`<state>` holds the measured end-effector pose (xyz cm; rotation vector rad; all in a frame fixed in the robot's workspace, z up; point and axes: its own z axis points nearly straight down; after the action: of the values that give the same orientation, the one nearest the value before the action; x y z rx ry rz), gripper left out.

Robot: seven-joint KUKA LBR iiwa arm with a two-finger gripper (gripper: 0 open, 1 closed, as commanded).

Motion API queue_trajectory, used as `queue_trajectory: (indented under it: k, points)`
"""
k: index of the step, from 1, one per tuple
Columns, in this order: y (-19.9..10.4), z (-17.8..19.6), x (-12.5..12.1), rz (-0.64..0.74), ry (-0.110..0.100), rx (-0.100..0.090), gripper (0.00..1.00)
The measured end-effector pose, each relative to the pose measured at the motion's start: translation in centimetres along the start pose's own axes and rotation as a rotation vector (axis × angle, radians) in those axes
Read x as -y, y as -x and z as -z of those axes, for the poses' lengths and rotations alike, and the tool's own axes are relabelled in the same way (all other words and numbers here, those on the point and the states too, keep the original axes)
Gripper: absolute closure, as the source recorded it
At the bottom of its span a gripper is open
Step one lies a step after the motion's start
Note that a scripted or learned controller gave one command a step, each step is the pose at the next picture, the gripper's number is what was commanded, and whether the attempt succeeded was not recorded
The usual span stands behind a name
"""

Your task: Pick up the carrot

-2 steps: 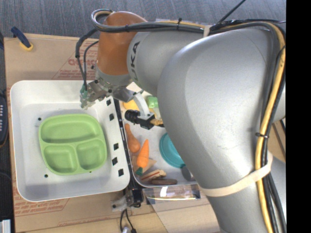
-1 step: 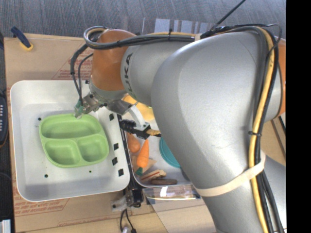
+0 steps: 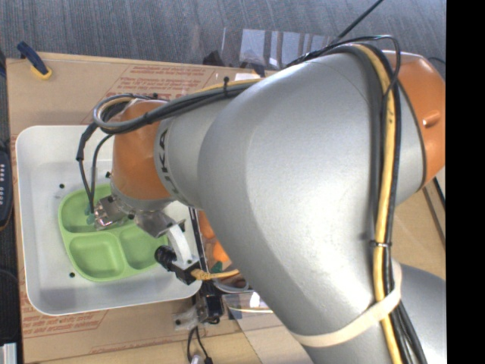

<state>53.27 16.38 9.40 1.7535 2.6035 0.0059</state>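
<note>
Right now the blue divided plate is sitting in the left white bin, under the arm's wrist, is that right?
Not quite. The divided plate is green, not blue. The rest holds: the camera view shows it lying in the left white bin, with the arm's wrist over its upper part.

Your arm (image 3: 303, 180) covers most of the bench, grey body with the orange band (image 3: 136, 158) above the left white bin (image 3: 34, 203). A green divided tray (image 3: 95, 241) lies in that bin, partly under the wrist. Something orange (image 3: 217, 252) peeks out beside the arm; you can't identify it. Black cables (image 3: 98, 127) loop over the wrist.
</note>
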Motion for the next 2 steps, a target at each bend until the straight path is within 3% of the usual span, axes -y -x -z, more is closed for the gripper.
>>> queue_trajectory:
  k: [1, 2]
  points:
    - [-3.6, 6.6, -2.4, 0.141, -0.008, 0.0, 1.0]
    - [-2.2, 11.8, -5.3, -0.036, -0.01, 0.003, 1.0]
